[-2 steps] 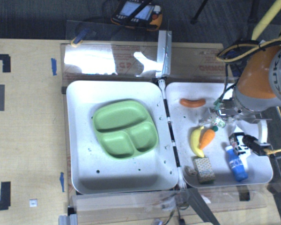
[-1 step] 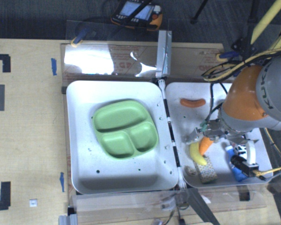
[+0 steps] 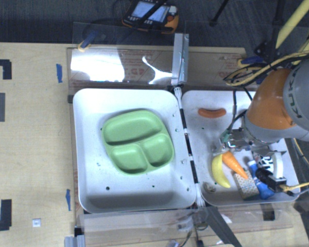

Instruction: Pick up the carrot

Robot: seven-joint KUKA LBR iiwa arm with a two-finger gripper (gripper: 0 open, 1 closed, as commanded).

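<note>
The orange carrot [image 3: 234, 164] lies in the right bin [image 3: 195, 104], slanting from upper left to lower right, right beside a yellow banana [image 3: 219, 172]. My gripper [image 3: 232, 141] hangs just above the carrot's upper end, under the orange band of the arm, which comes in from the right. Whether it touches the carrot is unclear.
In the same bin a reddish sausage [image 3: 211, 112] lies near the far wall, a grey-brown block [image 3: 246, 185] sits below the carrot, and a blue thing [image 3: 264, 189] is beside that. The left bin [image 3: 87, 138] holds a green divided plate [image 3: 138, 140].
</note>
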